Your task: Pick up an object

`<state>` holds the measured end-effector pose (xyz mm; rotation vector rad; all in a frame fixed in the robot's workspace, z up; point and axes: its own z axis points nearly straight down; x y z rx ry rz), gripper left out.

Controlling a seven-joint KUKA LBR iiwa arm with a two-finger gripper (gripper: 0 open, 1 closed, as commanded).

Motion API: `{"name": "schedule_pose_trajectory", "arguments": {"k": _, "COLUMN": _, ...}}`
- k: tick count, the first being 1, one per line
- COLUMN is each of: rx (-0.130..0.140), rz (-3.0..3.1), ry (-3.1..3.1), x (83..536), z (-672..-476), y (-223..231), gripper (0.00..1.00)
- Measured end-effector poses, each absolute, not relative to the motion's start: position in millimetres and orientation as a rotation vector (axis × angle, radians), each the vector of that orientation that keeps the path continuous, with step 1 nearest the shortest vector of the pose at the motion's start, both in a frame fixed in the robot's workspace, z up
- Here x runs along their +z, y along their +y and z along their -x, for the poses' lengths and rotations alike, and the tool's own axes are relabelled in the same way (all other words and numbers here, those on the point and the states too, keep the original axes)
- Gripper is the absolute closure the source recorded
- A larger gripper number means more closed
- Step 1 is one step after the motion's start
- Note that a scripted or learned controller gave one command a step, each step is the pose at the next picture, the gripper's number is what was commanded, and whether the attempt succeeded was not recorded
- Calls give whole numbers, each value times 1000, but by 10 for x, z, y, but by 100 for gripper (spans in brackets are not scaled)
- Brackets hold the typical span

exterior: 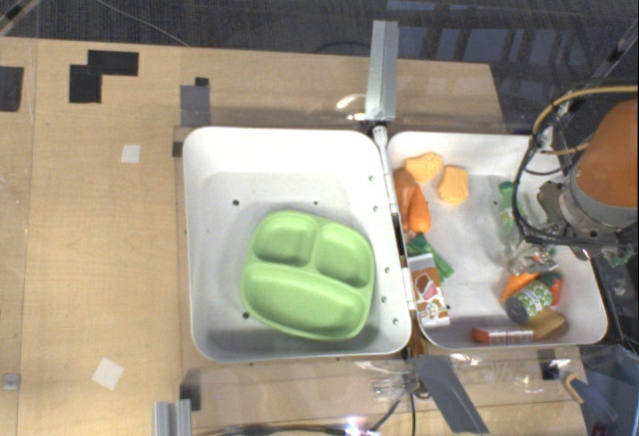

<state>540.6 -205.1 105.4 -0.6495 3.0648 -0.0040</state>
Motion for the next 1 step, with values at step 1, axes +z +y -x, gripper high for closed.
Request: {"name": "schedule_pose_trajectory", "arguments": {"k": 1, "rx": -7, "rz": 1147, "ry": 2914, "x": 1231, "z": -5511, "y": -2049, "gripper": 100}}
